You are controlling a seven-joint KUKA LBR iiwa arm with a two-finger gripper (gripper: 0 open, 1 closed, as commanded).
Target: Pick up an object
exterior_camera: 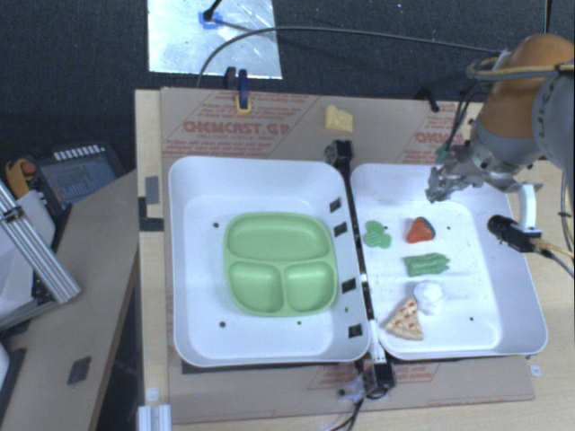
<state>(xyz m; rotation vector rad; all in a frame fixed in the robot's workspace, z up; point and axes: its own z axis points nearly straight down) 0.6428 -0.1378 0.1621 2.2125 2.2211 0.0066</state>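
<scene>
Pizza slice (406, 320) at lower right points its tip upward, long axis near-vertical; hand (437, 189) state cannot be told.

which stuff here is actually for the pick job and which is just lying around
For the job: end effector; in the right bin: red toy, green leafy toy, green bean toy, white toy, pizza slice.

Lying about: green divided tray, left bin, yellow block, pendant.

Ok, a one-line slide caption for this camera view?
Pincer hovering over the right bin above toy foods; green divided plate sits in the left bin.
</scene>
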